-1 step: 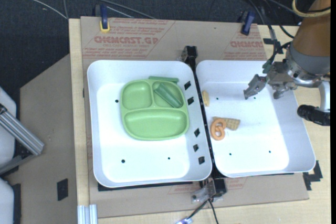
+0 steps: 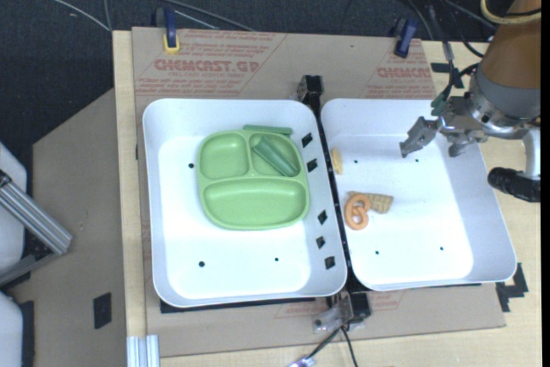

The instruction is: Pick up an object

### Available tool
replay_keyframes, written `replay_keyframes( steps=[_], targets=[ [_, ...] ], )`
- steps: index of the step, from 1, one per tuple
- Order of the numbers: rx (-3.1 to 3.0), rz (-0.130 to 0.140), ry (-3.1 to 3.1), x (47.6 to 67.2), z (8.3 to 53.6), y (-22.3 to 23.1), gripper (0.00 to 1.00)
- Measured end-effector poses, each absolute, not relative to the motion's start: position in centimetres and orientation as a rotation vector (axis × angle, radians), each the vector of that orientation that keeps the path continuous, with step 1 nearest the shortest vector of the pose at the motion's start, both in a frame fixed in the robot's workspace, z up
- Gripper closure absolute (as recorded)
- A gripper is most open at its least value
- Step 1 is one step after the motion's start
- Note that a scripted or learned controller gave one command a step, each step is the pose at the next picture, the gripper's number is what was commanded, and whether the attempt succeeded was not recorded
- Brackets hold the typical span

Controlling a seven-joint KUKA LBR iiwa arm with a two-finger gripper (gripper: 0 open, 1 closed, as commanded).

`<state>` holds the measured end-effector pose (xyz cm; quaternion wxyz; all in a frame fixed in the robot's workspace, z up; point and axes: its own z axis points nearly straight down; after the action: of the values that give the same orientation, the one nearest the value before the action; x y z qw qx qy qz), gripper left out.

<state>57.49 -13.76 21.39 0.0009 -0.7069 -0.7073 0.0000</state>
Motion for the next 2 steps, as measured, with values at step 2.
replay_keyframes(
  steps=[2],
  targets=[
    [-2.217,0.003,-2.219,57.1,11.7,-14.2,0.0]
  ],
)
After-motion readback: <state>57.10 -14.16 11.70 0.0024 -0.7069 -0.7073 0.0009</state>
